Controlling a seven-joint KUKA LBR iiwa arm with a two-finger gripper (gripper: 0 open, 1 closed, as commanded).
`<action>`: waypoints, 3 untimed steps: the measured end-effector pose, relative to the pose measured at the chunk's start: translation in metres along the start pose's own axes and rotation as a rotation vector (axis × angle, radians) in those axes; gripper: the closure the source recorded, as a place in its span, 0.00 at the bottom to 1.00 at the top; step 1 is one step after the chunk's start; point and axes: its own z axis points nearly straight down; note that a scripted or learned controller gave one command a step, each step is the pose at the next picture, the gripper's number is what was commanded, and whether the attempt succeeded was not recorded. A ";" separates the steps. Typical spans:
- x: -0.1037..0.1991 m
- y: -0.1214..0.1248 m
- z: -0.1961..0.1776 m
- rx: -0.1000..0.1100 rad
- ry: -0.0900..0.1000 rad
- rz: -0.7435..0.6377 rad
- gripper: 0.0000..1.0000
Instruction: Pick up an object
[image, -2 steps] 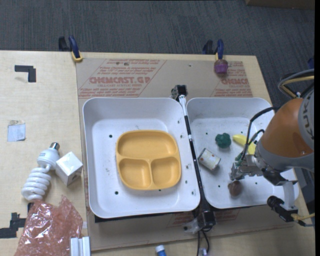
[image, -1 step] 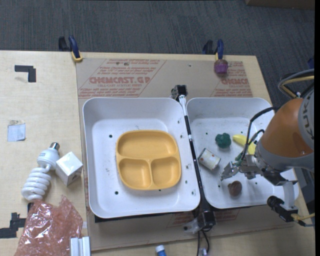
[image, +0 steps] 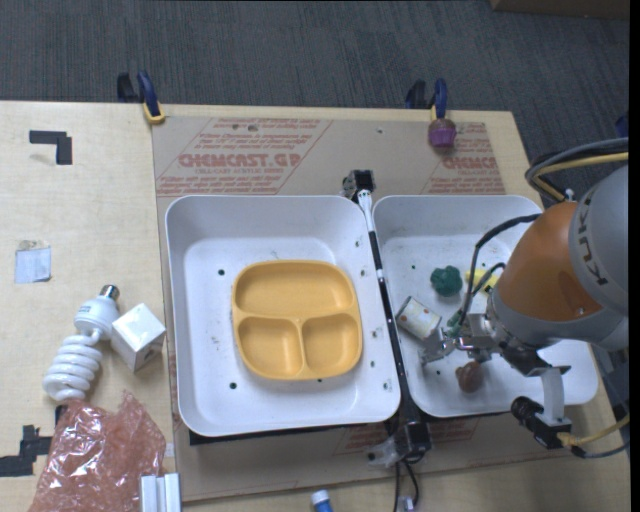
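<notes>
Gripper low in the right bin, beside the white block; finger state cannot be told. Brown object just right of it, green object farther back. Yellow tray sits in the left bin, well apart.

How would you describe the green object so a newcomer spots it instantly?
Find the right bin, the one the arm reaches into. Near its middle lies the green object, small and lumpy. It is the only dark green thing there; its neighbours are a white block and a brown lump.
</notes>
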 end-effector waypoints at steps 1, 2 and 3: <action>-0.001 0.001 -0.010 -0.003 -0.001 0.001 1.00; 0.075 0.041 -0.100 -0.001 -0.001 -0.003 1.00; 0.075 0.041 -0.100 -0.001 -0.001 -0.003 0.00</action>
